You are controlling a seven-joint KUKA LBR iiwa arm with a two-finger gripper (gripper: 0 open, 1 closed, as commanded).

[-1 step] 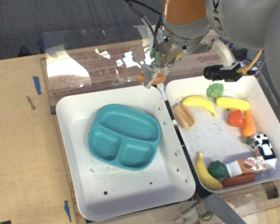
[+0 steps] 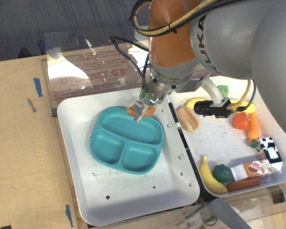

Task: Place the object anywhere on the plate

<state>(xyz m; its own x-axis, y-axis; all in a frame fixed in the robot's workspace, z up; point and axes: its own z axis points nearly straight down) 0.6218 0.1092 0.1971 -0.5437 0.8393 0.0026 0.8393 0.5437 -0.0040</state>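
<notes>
The grey arm (image 2: 260, 37) fills the upper right of the camera view, its orange band (image 2: 171, 25) bulging above the wrist as it reaches down and left. Beneath it lies the tan bench (image 2: 15, 160), bearing the left bin (image 2: 81, 165) and the right bin (image 2: 218, 142) side by side, their inner walls touching.

A teal plate (image 2: 128, 141) with three compartments lies tilted in the middle of the left bin, nearer that bin's right wall.

The right bin holds the loose things. A banana (image 2: 208, 179) curves along its lower left corner. Beside it lies a red and white carton (image 2: 255, 168), with a reddish sausage (image 2: 244, 183) just below the carton. A tan bread roll (image 2: 188, 119) rests against the bin's left wall, near the top. An orange carrot (image 2: 252, 125) stands along the right side. A dark green ball (image 2: 222, 173) sits between the banana and the carton, and a small black and white toy (image 2: 268, 147) lies just above the carton.

The gripper (image 2: 144, 107) hangs over the plate's upper right rim. A small orange piece (image 2: 133, 109) shows right at its tip, over that rim. Whether the gripper is apart, together or clamped on the piece cannot be told from here.
</notes>
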